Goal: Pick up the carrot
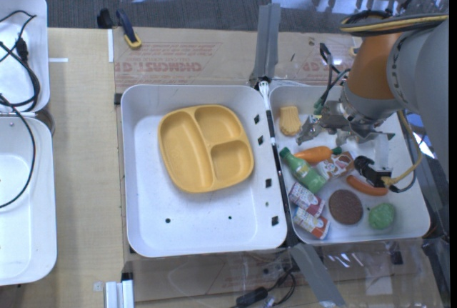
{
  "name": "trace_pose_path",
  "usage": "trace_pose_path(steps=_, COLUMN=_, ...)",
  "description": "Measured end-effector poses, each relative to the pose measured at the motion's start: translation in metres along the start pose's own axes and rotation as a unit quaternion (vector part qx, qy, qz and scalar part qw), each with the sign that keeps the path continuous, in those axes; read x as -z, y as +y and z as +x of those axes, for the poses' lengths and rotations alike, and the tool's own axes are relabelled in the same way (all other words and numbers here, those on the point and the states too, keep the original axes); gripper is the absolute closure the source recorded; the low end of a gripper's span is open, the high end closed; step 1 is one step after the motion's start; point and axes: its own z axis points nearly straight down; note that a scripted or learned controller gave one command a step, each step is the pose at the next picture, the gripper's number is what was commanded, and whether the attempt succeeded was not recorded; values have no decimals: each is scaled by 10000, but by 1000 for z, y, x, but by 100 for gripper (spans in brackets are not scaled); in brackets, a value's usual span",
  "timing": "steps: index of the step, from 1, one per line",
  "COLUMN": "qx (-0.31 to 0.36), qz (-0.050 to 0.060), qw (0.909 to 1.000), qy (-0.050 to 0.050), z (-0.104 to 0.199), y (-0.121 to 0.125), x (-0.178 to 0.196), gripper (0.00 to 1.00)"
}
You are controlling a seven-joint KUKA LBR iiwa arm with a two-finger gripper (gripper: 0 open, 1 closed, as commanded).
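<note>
Camera view
Gripper [323,129]: I see it low over the right bin [421,217], at the end of the grey arm [421,63] with its orange band [373,71]; the dark fingers are spread a moderate way apart
Hold: I see nothing between the fingers; they hang just above the carrot, and I cannot tell whether a tip touches it
Carrot [313,154]: I see it in the right bin's middle, near the left wall, lying roughly crosswise, orange with a green end on its left
Neighbours: a green bottle [303,171] lies just below the carrot, a pale yellow piece [289,121] sits above it, a red-and-white packet [308,205] lies further down; a brown round disc [346,207] and a green round item [382,216] sit near the front
Left bin [143,228]: I see a yellow divided plate [206,148] lying flat, well apart from the carrot
</note>
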Motion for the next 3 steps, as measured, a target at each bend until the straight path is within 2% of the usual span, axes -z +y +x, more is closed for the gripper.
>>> trace_pose_path(steps=1, qx=19, qz=-18, qw=10000, qy=-1, z=-6, y=-32, x=-8, gripper=0)
trace_pose_path(steps=2, qx=0, qz=-16, qw=10000, qy=-1, z=-8, y=-32, x=0, gripper=100)
trace_pose_path(steps=3, qx=-3, qz=-15, qw=10000, qy=-1, z=-7, y=-32, x=0, gripper=0)
